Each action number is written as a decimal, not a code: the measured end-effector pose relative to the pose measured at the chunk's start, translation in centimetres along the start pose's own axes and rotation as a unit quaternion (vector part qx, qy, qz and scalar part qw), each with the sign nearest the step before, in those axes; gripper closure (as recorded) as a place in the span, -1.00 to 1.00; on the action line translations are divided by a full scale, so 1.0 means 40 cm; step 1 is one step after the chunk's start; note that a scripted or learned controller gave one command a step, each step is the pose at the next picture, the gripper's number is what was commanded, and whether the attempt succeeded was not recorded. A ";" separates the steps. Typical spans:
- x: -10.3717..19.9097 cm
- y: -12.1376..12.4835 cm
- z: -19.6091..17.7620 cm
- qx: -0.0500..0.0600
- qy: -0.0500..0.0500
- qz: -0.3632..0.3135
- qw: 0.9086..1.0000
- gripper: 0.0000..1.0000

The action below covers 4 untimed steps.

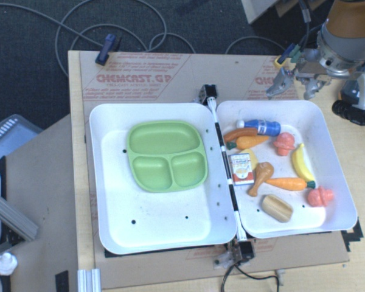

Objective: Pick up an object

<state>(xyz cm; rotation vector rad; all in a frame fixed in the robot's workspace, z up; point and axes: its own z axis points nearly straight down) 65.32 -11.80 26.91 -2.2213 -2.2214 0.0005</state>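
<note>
My gripper (pixel 297 86) hangs above the far edge of the right bin (pixel 337 163), its two fingers spread apart with nothing between them. Inside that bin lie a blue bottle (pixel 263 126), two carrots (pixel 252 142) (pixel 288 184), a pink strawberry (pixel 285 142), a banana (pixel 302 162), a small juice carton (pixel 241 168), a brown drumstick (pixel 261 177), a bread roll (pixel 277 207) and a second pink fruit (pixel 320 195). All of them sit below and in front of the gripper.
The left bin (pixel 109 212) holds a green divided plate (pixel 168 154). A black clip (pixel 209 92) sits at the far end of the seam between the bins. A blue clamp (pixel 106 48) lies on the board's far left corner, with cables behind.
</note>
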 end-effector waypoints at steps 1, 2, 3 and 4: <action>-0.129 -0.062 0.371 0.001 0.000 0.001 1.000 -1.00; -0.120 -0.088 0.462 0.001 0.000 0.000 1.000 -1.00; -0.121 -0.084 0.432 -0.002 0.000 0.000 1.000 1.00; 0.094 -0.182 0.210 0.000 0.000 -0.001 1.000 1.00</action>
